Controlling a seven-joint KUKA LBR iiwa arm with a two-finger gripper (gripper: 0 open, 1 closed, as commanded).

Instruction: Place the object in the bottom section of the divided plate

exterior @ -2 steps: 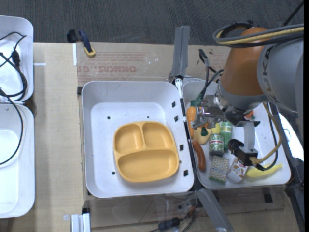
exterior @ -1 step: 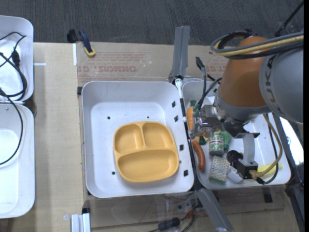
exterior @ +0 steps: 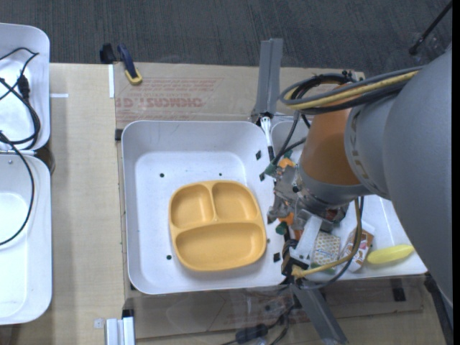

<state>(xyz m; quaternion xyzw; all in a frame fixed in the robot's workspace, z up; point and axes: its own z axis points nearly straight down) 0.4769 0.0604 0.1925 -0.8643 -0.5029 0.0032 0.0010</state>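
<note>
Looming largest and closest to the lens, the grey arm [exterior: 410, 142] with its orange band [exterior: 327, 146] reaches in from the right and hangs over the right-hand bin [exterior: 402, 225], with looped cables [exterior: 323, 92] running over its wrist. Below the band the gripper [exterior: 298, 225] points down into that bin, close to the wall shared by the two bins; its fingers are lost in a clutter of brackets and wires, so how far they stand apart, and whether anything sits between them, I cannot tell. To the right of the gripper, in the same bin, lies a yellow banana-shaped object [exterior: 390, 254], near the bin's front edge. Between it and the gripper a small patterned packet [exterior: 327, 249] lies just beside the gripper's lower end. To the gripper's left, across the wall, the left-hand bin [exterior: 144, 192] holds the yellow divided plate [exterior: 217, 225], two small sections at its far side, one wide section nearest the front.
</note>
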